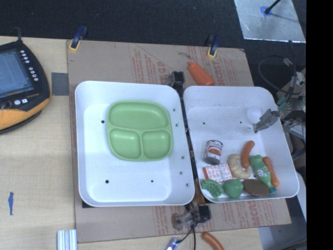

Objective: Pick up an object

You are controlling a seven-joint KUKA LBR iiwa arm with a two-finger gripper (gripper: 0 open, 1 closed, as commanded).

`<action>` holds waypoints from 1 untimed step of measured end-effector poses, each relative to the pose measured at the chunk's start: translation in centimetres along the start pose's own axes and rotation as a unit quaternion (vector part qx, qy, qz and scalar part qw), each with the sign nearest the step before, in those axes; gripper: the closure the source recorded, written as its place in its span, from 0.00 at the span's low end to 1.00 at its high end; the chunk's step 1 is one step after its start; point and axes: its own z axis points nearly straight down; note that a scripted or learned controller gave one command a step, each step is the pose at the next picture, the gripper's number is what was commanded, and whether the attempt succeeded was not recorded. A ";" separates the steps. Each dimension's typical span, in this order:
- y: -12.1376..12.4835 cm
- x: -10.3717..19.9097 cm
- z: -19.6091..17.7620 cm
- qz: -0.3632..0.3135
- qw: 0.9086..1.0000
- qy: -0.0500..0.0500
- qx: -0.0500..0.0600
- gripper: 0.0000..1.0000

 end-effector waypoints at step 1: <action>0.5 -1.0 14.3 -0.001 1.000 0.000 0.002 0.00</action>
